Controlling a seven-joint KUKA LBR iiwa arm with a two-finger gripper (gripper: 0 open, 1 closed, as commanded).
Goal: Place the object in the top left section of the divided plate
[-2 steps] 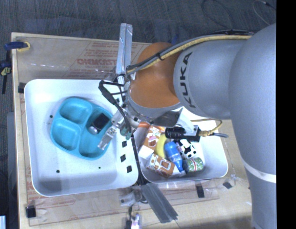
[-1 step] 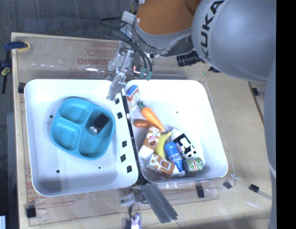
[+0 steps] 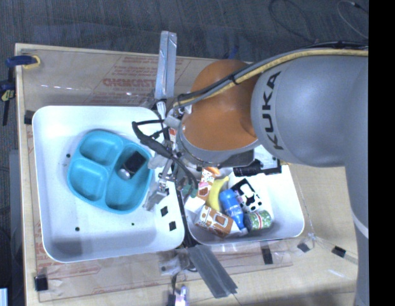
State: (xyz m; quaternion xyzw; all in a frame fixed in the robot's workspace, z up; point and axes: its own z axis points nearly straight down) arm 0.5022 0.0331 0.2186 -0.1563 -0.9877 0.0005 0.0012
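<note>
1. Gripper (image 3: 164,187) sits at the right edge of the left bin (image 3: 57,234), at about 4 o'clock from the blue divided plate (image 3: 108,171); I cannot tell how it is set.
2. One small dark and silver object (image 3: 130,166) lies in the plate's right part, at 3 o'clock from the plate's middle; it is apart from the gripper.
3. Right bin (image 3: 293,225) holds a banana (image 3: 216,190), a blue bottle (image 3: 231,208), small boxes and a can; both bins rest on the table (image 3: 76,62).

Blue divided plate (image 3: 95,171) — white bins (image 3: 51,132) — yellow banana (image 3: 216,190).
</note>
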